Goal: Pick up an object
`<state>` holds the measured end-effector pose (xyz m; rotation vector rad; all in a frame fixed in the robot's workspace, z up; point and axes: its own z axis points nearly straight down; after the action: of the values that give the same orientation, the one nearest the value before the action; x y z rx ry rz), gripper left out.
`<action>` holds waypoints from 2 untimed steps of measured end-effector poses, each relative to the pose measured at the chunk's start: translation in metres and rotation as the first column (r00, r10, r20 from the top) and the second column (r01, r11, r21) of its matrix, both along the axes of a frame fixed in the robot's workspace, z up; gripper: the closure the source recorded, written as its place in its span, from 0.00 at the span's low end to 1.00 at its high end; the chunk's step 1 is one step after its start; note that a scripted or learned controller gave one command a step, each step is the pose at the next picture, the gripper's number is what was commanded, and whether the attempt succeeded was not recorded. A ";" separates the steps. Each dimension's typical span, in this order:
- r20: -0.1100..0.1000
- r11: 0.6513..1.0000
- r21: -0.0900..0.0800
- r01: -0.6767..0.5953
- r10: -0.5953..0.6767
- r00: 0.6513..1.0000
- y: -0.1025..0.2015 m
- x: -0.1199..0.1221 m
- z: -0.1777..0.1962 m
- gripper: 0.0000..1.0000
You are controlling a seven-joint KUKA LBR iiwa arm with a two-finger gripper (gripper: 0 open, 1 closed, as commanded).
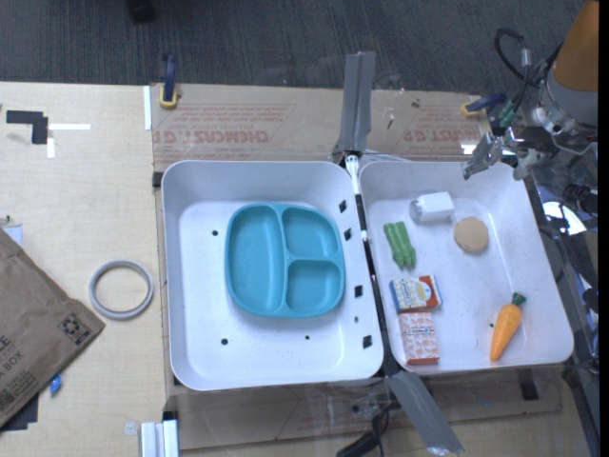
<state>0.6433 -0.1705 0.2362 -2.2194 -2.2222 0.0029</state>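
The right bin (pixel 542 255) holds a white block (pixel 433 207), a round tan cookie (pixel 471 235), a green bean pod (pixel 401 245), a small orange-and-white carton (pixel 416 293), a red-and-white box (pixel 419 338) and a toy carrot (pixel 505 327). My gripper (pixel 487 157) hangs over the bin's far right corner, above and to the right of the white block and apart from every object. Nothing shows in its grasp. The arm's orange band sits at the top right edge of the view.
In the left bin (pixel 190 208) lies a teal divided plate (pixel 285 260). A grey post (pixel 358 103) rises between the bins at the back. A tape ring (pixel 121 288) and a cardboard box (pixel 29 331) lie on the bench to the left.
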 end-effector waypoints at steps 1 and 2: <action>0.001 0.996 0.000 -0.086 0.086 0.996 0.054 0.015 -0.121 0.00; 0.001 1.000 0.000 0.011 -0.011 1.000 0.071 -0.037 -0.144 0.00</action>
<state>0.6062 -0.0994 0.0917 -2.2325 -2.2105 0.0016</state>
